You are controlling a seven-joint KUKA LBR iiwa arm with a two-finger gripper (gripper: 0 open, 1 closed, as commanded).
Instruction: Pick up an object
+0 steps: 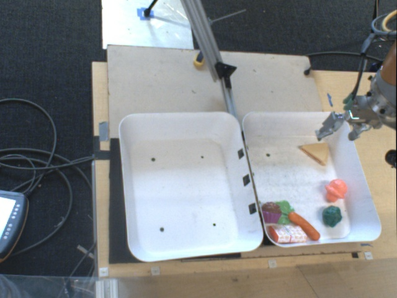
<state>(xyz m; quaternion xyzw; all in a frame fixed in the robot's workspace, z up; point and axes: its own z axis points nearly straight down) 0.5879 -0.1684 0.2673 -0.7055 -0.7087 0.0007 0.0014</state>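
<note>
My gripper (340, 129) hangs at the right bin's (291, 129) far right side, its fingers spread open with nothing between them. Just below and left of it lies a tan wedge (316, 153). Further toward the front right are an orange-pink lump (335, 190) and a dark green piece (332, 215). At the bin's front edge sit a purple and green vegetable (276, 211), an orange carrot (304, 226) and a red and white packet (287, 233).
The left bin (180, 129) lies beside the right one, joined at a ridge with black clips (245, 179). A grey pole (205, 30) slants over the bench's back. Cables and a tablet (9, 219) lie on the floor at left.
</note>
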